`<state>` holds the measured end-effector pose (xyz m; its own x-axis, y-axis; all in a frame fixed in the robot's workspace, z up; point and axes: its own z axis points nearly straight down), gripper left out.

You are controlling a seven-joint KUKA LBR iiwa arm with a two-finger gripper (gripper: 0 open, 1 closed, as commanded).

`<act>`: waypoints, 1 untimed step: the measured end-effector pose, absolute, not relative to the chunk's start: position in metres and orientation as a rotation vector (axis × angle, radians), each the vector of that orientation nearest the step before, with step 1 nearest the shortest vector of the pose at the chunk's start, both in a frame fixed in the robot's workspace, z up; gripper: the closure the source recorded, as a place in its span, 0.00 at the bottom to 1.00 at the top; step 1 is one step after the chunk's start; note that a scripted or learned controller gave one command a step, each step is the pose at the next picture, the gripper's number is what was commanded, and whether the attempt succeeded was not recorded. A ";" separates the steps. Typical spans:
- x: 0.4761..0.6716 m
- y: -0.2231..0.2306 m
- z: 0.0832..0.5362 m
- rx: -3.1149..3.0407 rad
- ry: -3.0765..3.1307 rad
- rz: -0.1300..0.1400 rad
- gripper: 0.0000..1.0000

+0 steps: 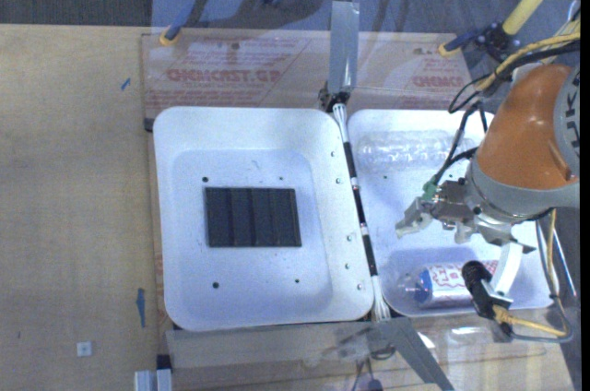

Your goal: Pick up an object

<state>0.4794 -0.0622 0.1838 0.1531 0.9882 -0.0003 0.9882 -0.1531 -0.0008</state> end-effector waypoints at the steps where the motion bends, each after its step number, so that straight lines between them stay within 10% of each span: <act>1: 0.481 -0.134 0.088 -2.396 -2.043 -0.007 0.00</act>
